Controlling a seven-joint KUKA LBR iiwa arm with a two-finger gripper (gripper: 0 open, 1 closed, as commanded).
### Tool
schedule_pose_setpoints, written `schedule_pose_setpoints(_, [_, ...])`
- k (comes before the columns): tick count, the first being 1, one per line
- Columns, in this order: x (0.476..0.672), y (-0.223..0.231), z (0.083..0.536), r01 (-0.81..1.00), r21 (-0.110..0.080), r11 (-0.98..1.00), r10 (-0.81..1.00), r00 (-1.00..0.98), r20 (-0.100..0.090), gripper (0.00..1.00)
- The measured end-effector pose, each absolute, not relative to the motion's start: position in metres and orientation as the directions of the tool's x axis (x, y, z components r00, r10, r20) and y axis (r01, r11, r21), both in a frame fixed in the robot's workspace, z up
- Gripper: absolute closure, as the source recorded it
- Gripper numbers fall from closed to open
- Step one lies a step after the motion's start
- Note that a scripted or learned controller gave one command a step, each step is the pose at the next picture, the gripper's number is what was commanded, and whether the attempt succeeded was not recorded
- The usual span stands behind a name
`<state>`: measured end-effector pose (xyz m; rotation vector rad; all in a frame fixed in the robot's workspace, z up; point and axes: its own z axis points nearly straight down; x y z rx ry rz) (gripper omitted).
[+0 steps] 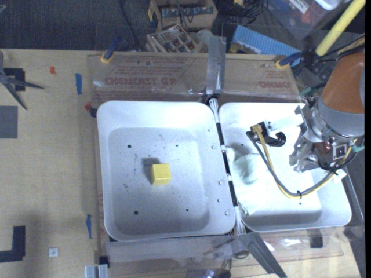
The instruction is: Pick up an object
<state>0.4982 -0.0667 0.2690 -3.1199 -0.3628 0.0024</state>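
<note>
A small yellow block point(161, 173) is seen lying flat near the middle of the left bin point(116, 120), well apart from the tool point(305, 158) and across the central divider from it. A pale, translucent object point(246, 165) is seen in the right bin point(290, 216), much nearer the tool, between it and the divider. The tool is placed over the right bin's far side; whether it is open or closed cannot be told, and nothing is seen held in it. A yellow cable point(272, 169) is looped across the right bin beside the tool. A reach toward the block could be fouled by that cable being dragged. The pale object is judged hard to grip, being soft-looking and low.
</note>
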Motion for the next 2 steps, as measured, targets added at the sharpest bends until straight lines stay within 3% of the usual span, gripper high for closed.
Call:
schedule_pose_setpoints(1, [0.494,-0.04,0.289,0.202,0.0,-0.979,0.202,0.979,0.001,1.0])
schedule_pose_setpoints(2, [0.535,-0.024,0.307,0.194,0.0,-0.981,0.194,0.981,0.001,1.0])
